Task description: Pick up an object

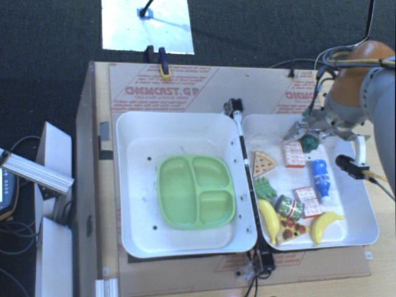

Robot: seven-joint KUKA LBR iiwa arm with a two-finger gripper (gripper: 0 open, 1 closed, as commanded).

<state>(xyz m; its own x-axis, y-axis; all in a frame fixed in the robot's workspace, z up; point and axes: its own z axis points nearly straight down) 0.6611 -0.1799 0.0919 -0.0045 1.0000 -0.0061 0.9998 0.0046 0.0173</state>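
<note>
The grey arm with its orange band reaches in from the right, and its two-finger gripper (307,132) sits low over the far end of the right shallow white bin (365,224), right at a small dark green toy (309,143) that lies beside a red-and-white printed carton (294,154). Whether the fingers are apart, together or clamped on that green piece cannot be told from this slanted view (the wrist and cables crowd the spot). No particular object is named by the task, so any of the bin's contents would serve: the blue plastic bottle (320,179), the pizza-slice toy (263,163), two yellow bananas (268,219) and (324,224), a small round tin (287,206), and another red-and-white packet (307,200). The left white bin (133,159) holds a light green divided plastic tray (197,190), well apart from the gripper. The likely trouble here is crowding: the green toy touches or nearly touches the carton and sits near the bin's back wall, so a finger may land on the carton, push the toy aside, or pinch only an edge that slips on the lift.
</note>
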